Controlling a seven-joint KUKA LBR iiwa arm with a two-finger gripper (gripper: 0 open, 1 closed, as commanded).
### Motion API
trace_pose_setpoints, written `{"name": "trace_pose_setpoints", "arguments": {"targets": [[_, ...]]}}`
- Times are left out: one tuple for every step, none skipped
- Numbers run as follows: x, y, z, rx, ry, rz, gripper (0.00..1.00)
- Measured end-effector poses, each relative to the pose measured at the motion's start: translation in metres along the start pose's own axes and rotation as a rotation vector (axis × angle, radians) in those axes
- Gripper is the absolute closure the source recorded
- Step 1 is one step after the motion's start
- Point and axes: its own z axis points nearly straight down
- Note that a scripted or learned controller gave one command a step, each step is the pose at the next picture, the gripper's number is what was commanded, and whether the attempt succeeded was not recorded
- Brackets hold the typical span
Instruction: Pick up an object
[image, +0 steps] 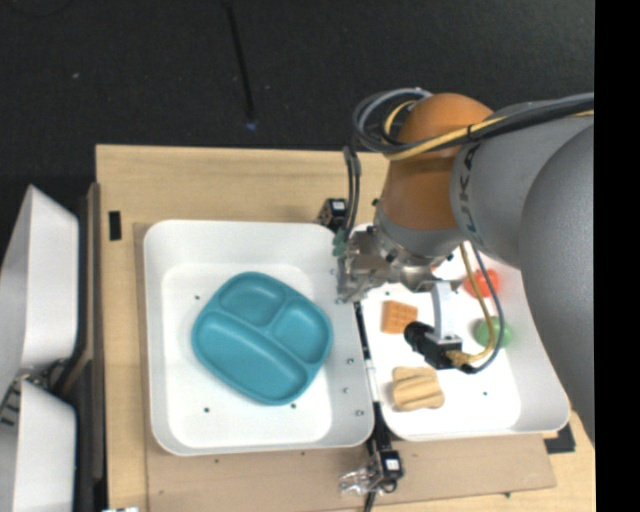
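The worktop (200, 170) carries two shallow white bins side by side. The left bin (158, 300) holds one teal divided plate (262, 338), lying flat near the bin centre. The plate's long axis runs from about 10 o'clock to 4 o'clock. Its long divider follows the same line, with the two small compartments on the 1 o'clock side and the large compartment on the 7 o'clock side. At 2 o'clock from the plate, the pincer (350, 268) sits over the wall where the two bins meet, near the 12 o'clock end of that wall. Whether the pincer is open or closed cannot be told from this view, nothing is seen held in it, and contact with the bin wall cannot be confirmed. The right bin (500, 405) holds four small things. An orange square piece (398, 317) lies flat at 5 o'clock from the pincer, near it but apart, with its corners turned off the bin's axes. A tan block (416, 389) lies at 6 o'clock from the orange piece, with its long axis running 9 o'clock to 3 o'clock. A red thing (483, 283) and a green thing (491, 331) lie toward the 3 o'clock side, both blurred and partly covered by cabling, so their shape and heading cannot be read. The grey arm (540, 200) enters from 3 o'clock, with its orange band (430, 170) above the pincer.
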Motion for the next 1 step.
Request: {"name": "trace_pose_setpoints", "arguments": {"targets": [[0.055,0.0021,-0.0152,0.0,0.001,-0.001,1.0]]}}
